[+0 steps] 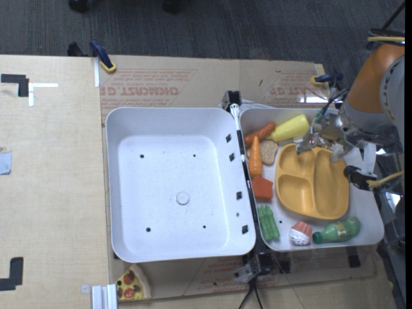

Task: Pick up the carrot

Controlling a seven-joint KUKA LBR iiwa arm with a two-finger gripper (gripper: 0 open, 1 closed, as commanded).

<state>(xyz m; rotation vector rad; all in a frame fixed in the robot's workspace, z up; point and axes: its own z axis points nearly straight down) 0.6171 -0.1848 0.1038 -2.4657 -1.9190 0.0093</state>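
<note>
The gripper (pixel 320 139) hovers at the twelve-o'clock rim of the yellow divided plate (pixel 313 184) in the right bin (pixel 367 234); whether it is spread or closed cannot be made out, and nothing can be seen between its tips. The carrot (pixel 255 156) lies upright along the right bin's left wall, well apart from the gripper, at about nine o'clock from it. At the carrot's one o'clock sits an orange sausage-like piece (pixel 260 133), and at its three o'clock a round brown biscuit (pixel 268 150). An orange-red block (pixel 262 188) is just at its six o'clock, with a green corn-like piece (pixel 267 222) farther the same way. A yellow block (pixel 290 127) lies at two o'clock. The left bin (pixel 122 192) stands at nine o'clock.
</note>
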